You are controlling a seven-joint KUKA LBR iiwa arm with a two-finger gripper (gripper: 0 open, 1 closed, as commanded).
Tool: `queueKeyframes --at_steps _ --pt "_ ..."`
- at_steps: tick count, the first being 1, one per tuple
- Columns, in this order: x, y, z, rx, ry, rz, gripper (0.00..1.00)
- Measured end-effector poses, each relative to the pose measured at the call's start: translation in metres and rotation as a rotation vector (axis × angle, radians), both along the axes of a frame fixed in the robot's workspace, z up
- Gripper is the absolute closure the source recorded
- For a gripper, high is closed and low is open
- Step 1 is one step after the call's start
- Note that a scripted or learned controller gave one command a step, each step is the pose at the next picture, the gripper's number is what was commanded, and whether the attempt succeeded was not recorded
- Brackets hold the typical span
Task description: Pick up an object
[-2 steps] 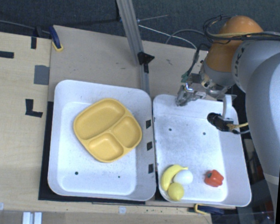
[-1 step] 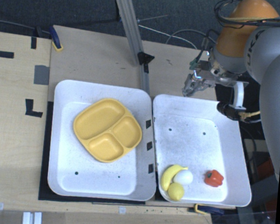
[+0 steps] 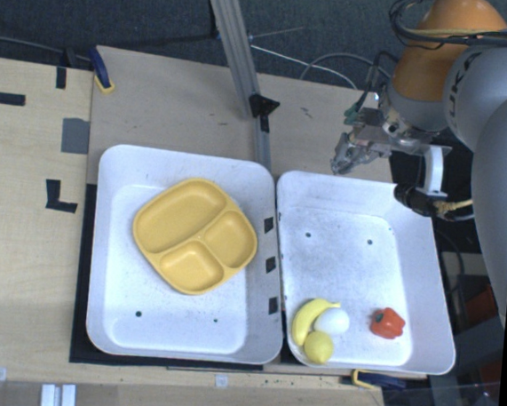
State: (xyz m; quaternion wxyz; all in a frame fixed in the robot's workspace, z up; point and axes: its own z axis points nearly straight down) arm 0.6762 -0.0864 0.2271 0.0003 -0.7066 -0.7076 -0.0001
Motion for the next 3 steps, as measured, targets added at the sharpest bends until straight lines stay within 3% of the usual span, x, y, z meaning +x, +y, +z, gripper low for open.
queueKeyframes --at_steps 3 --pt "-0.014 0.167 0.007 0.002 0.001 0.006 1.00"
